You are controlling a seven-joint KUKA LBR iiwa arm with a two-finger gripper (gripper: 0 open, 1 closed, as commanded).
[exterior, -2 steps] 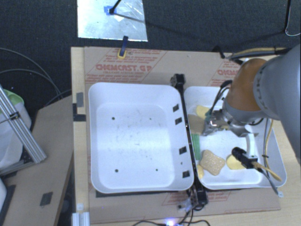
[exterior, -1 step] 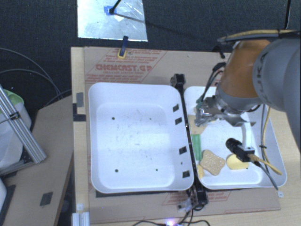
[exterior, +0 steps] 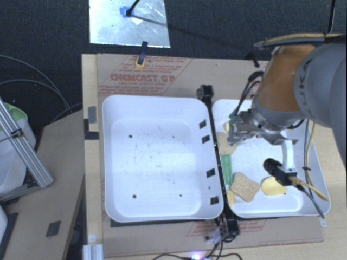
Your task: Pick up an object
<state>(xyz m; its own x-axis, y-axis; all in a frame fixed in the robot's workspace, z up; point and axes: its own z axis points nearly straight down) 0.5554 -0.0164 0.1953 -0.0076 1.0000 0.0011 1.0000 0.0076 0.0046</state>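
The jaws (exterior: 238, 131) sit low over the right bin (exterior: 309, 202), right of frame centre; whether they are apart or together I cannot tell. To grasp well, come down squarely over one item. The cracker (exterior: 244, 186) lies below them, near; the yellow piece (exterior: 272, 187) lies lower right.

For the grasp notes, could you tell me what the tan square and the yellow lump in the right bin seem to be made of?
Tan square: probably soft foam or sponge, matte with a speckled face. Yellow lump: likely smooth plastic or rubber; too blurred to be sure.
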